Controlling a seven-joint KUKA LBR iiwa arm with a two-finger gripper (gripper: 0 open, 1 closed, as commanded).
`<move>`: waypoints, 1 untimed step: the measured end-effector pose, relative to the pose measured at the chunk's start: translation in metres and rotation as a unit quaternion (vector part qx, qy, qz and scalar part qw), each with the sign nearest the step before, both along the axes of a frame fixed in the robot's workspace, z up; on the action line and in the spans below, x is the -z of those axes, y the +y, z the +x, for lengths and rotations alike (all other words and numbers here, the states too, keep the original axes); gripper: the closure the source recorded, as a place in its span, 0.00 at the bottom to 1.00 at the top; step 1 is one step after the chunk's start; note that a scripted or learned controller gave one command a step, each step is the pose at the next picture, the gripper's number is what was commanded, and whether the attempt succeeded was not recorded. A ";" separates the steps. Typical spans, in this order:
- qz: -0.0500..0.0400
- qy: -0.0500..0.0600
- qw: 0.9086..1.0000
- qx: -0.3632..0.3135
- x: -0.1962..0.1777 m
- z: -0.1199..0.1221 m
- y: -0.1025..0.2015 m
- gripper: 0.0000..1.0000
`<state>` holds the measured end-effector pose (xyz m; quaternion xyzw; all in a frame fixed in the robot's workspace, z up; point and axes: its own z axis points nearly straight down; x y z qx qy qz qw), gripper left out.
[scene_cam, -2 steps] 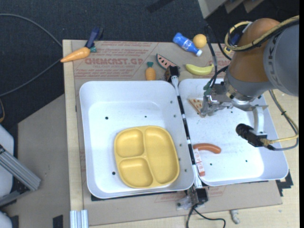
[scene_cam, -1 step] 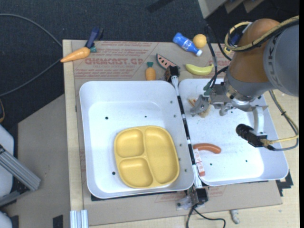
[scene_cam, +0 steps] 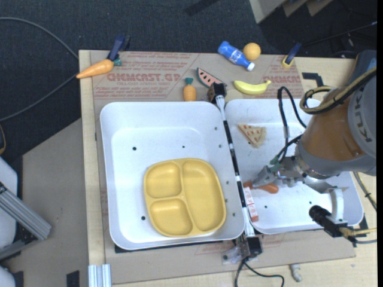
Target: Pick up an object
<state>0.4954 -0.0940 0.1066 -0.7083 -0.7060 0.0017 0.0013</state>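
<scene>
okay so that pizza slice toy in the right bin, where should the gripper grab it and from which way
Judging from this view, come straight down from above. The pizza slice lies flat on the floor of the right bin, a thin wedge with open floor around it. Close the fingers across its two long slanted edges near the middle, where the wedge is narrow enough to span; the wide crust end is probably harder to straddle.

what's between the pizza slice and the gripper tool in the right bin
Bare white bin floor in the camera view, from the triangular pizza slice to the tool.
</scene>
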 end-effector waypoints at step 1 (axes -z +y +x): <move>-0.001 -0.003 1.000 -0.001 -0.027 0.026 -0.048 0.00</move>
